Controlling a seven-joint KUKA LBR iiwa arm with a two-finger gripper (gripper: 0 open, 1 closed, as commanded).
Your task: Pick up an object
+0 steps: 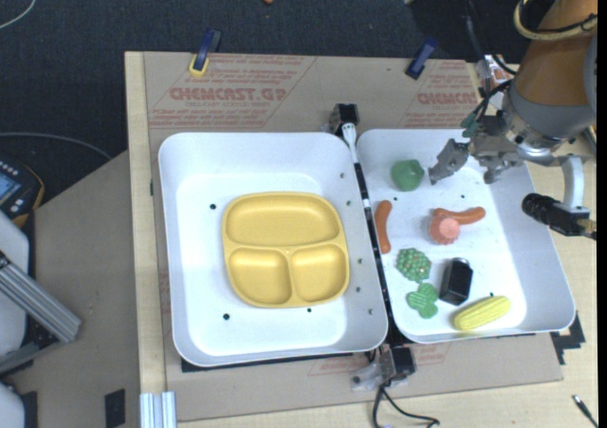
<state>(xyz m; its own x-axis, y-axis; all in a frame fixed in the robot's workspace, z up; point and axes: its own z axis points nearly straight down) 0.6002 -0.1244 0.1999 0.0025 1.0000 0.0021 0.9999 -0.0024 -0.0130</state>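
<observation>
Here the gripper (471, 158) hangs over the back part of the right bin (541, 255), its two grey fingers (446, 162) spread apart with nothing between them; the nearest object is a small round green toy (407, 175), smooth and apple-like, lying just left of the left fingertip and apart from it. Nearer the front of that bin lie a slim orange-red sausage (383, 226) close to the left wall; a pinkish-orange piece (453, 222) with a rounded lump and a thin stem, below the fingers; a knobbly green bunch (413, 264) like grapes or broccoli; a smaller darker green piece (422, 300) below it; a black boxy block (456, 281) just beside these; and a yellow corn cob (482, 313), ridged, near the front rim. The left bin (190, 227) holds a glossy yellow plastic plate (285, 248) with three compartments, set near its middle with bare white floor all round; the right bin's far right side is likewise bare. Both bins sit on a cardboard sheet (285, 89).
</observation>
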